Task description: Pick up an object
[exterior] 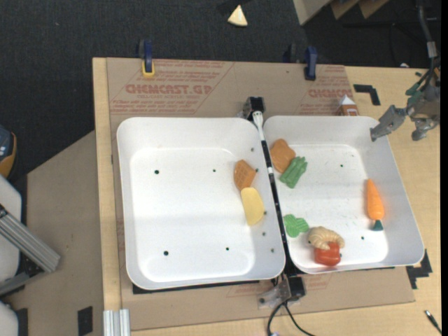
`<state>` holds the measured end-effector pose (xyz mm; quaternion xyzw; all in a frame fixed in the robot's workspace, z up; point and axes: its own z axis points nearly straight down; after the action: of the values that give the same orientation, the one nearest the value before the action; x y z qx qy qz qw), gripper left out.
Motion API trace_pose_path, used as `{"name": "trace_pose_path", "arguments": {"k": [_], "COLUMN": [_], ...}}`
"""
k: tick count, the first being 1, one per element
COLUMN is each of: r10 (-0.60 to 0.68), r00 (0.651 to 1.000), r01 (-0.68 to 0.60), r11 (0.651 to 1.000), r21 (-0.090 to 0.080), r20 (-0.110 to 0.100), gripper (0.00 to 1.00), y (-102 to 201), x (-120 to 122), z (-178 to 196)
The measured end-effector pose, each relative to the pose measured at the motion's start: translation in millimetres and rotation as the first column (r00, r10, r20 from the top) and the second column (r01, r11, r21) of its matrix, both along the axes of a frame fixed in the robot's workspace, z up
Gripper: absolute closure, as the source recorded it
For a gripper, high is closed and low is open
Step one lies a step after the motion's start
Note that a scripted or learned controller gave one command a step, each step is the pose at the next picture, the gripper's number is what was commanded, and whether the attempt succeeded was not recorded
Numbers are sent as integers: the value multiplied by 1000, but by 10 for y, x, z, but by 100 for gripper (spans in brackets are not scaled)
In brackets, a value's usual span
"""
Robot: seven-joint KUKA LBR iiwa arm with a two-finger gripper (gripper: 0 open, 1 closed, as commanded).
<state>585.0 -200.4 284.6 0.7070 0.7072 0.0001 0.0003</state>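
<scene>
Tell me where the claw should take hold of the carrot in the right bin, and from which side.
Grip the carrot across its orange middle, coming straight down from above. It lies flat, its long axis running up and down the camera view, green end nearest, with bare bin floor on both long sides, so the fingers probably fit either side.

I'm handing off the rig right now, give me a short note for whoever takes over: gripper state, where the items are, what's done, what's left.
Gripper: at the far right corner of the right bin, above its rim, nothing seen between the fingers.
Left bin: orange-brown piece and yellow piece, both near its right wall.
Right bin: orange piece, green piece, carrot, small green piece, tan piece lying on a red piece.
Done: no object picked up.
Left: choose one, grasp, lift.
</scene>
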Motion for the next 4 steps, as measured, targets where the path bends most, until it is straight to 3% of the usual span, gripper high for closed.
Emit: {"name": "trace_pose_path", "arguments": {"k": [1,2,3,4], "r10": [5,1,9,9], "r00": [1000,1000,1000,1000], "r01": [-5,-1,-9,-9], "r11": [1000,1000,1000,1000], "r21": [7,5,2,6], "r20": [-14,-11,16,-6], "gripper": [0,0,0,0], "y": [554,1052,1638,2488], "x": [430,-337,303,-163], "z": [-1824,-2024,-923,-1002]}}
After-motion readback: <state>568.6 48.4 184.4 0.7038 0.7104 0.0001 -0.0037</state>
